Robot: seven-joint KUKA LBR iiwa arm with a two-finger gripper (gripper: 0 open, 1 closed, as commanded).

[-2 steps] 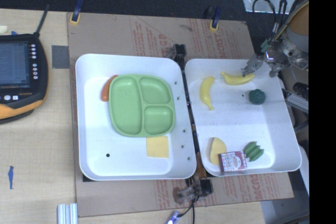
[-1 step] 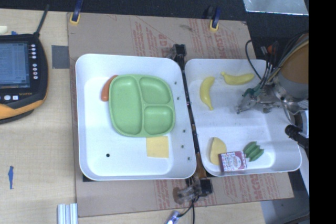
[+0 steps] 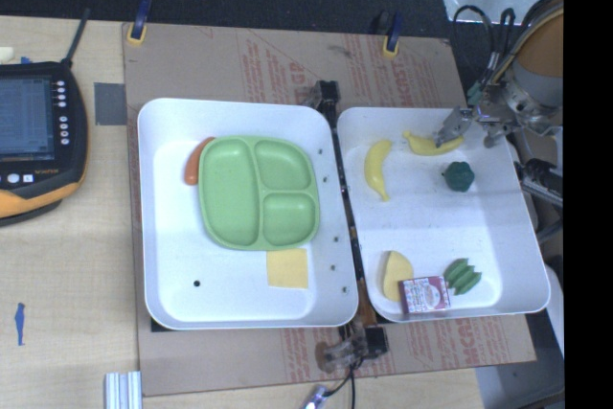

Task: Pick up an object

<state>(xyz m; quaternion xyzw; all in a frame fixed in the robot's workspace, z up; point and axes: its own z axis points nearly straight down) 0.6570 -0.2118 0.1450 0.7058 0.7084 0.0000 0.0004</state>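
A small yellow banana-shaped piece [image 3: 421,145] is seen at the far edge of the right bin [image 3: 498,235], lying flat near the rim. The gripper [image 3: 457,127] is placed right at its right end, with the arm [image 3: 536,62] reaching in from the right; whether the jaws are open or closed cannot be told, and no hold on the piece can be confirmed.

Just left of it, a longer yellow banana [image 3: 377,170] is laid lengthwise on the bin floor. A dark green round object [image 3: 459,176] is set to the right of that, below the gripper. At the near end of the same bin, a pale yellow rounded piece [image 3: 395,271], a small pink-and-white box [image 3: 424,295] and a green leafy item [image 3: 463,276] are grouped close together.

In the left bin [image 3: 168,206], a light green divided plate [image 3: 259,193] is placed, with an orange-red item [image 3: 194,162] partly tucked under its left edge and a flat yellow square [image 3: 288,268] just below it.

Both bins are set on a cardboard sheet [image 3: 239,62] on the tabletop [image 3: 67,302], and a handheld control pendant [image 3: 34,139] is seen at the left.
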